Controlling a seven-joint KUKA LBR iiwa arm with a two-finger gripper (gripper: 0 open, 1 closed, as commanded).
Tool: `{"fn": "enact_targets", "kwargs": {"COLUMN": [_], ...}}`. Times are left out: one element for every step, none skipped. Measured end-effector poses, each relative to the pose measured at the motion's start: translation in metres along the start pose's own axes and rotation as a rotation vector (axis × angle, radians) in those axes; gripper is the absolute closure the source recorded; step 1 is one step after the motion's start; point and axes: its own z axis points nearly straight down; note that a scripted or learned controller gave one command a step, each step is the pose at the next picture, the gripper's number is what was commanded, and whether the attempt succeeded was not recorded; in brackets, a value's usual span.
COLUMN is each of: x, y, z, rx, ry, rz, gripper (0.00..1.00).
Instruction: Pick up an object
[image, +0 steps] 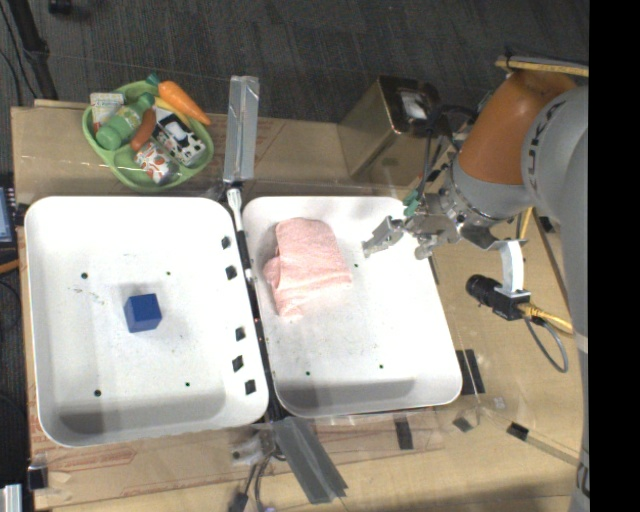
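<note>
claw (385, 238) hangs over the right bin (420, 330) near its back right corner, holding nothing; whether it is open or closed cannot be told. the pink cloth (305, 265) lies near the bin's back left corner, apart from the claw. advice: centre over the cloth's bulk, descend straight, close on a fold. arm (520, 130) reaches in from the right, wrist bent low.
</note>
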Motion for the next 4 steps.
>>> {"fn": "enact_targets", "kwargs": {"x": [0.032,0.073,0.083,0.083], "y": [0.046,0.051,0.064,0.073], "z": [0.126,0.128,0.128,0.128], "rx": [-0.012,-0.008,-0.009,-0.008], "ry": [-0.004,-0.003,-0.006,-0.006], "rz": [-0.213,-0.227,-0.282,-0.329], "gripper": [0.0,0.0,0.0,0.0]}}
